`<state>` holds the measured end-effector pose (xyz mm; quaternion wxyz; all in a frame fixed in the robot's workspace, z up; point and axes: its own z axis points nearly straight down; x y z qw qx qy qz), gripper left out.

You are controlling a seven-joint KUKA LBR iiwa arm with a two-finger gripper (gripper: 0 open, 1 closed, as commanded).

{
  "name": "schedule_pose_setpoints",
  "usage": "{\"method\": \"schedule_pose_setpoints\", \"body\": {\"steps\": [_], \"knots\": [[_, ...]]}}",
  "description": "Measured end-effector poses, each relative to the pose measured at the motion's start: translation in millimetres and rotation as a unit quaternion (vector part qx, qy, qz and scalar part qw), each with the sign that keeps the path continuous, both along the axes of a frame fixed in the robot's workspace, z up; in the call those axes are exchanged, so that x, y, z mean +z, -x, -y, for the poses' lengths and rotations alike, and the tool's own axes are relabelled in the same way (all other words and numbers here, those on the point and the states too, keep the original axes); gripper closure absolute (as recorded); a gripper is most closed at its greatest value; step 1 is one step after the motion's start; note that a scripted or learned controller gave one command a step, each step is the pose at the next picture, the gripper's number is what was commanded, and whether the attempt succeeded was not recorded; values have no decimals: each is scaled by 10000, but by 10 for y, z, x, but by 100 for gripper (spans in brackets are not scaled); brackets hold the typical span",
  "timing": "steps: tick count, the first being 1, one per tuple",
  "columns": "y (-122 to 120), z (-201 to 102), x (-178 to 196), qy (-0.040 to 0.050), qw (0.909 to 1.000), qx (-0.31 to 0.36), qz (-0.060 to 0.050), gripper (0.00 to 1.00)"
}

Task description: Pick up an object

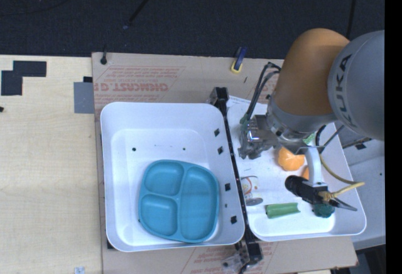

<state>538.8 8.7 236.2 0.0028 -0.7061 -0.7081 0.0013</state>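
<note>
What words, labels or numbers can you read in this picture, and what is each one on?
"KUK": dark letters on the grey arm, the rest lost round its curve.
Red print on the cardboard sheet, upside down: too blurred to read.
Red print at its front edge: also too blurred.

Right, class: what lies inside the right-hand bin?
A green piece and an orange thing lie in the right bin. The arm covers its far part, so anything beneath is hidden.

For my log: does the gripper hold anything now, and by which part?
It cannot be told: the gripper hangs over the right bin, beside an orange object.
</note>
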Motion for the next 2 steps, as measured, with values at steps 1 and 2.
{"method": "schedule_pose_setpoints", "body": {"steps": [1,2], "knots": [[339,-423,-19,9,10000,-11,-2,100],[409,-811,-200,7,10000,-2,-3,100]]}}
